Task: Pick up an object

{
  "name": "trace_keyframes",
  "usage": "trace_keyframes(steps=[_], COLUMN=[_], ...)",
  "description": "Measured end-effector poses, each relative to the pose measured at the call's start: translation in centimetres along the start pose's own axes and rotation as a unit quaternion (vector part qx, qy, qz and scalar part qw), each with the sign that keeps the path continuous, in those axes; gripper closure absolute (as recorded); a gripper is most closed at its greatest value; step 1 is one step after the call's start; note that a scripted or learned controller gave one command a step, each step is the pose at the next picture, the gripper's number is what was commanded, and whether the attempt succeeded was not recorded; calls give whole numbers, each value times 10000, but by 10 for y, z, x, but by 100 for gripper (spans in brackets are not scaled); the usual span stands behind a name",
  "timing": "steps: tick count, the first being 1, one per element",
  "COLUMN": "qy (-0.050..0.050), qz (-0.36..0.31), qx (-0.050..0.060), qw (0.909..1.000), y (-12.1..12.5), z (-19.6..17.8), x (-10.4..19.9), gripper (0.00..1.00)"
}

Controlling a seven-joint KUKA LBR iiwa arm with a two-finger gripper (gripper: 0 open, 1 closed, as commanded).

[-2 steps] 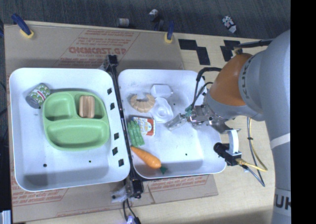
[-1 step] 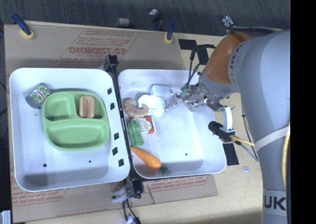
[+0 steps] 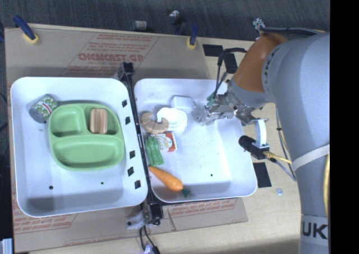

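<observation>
In the right bin (image 3: 242, 183) lie an orange carrot (image 3: 166, 179) near the front left corner, a green and red packet (image 3: 159, 145), a beige curved item (image 3: 150, 123) and a white rounded object (image 3: 173, 118) with a white block (image 3: 180, 102) behind it. My gripper (image 3: 203, 114) hangs low over the upper middle of this bin, just right of the white objects and apart from the carrot. I see nothing held in it. The grey arm with its orange band (image 3: 252, 70) comes in from the right.
The left bin (image 3: 31, 191) holds a green divided tray (image 3: 84, 149) with a brown block (image 3: 98, 120) in one compartment, and a small can (image 3: 44, 107) at its back left. Blue clamps (image 3: 25, 29) sit on the cardboard behind. A black divider (image 3: 133, 135) separates the bins.
</observation>
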State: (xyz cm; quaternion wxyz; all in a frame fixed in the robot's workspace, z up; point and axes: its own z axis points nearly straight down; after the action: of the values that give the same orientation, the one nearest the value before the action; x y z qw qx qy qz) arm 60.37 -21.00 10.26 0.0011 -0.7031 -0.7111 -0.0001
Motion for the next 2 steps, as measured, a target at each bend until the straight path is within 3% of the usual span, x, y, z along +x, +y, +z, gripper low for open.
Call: trace_keyframes(steps=[1,2], qy=[1,-7], qz=[-6,27], qx=[2,10], qw=[10000,10000], y=[0,-91], z=[0,-14], x=[0,0], gripper=[0,0])
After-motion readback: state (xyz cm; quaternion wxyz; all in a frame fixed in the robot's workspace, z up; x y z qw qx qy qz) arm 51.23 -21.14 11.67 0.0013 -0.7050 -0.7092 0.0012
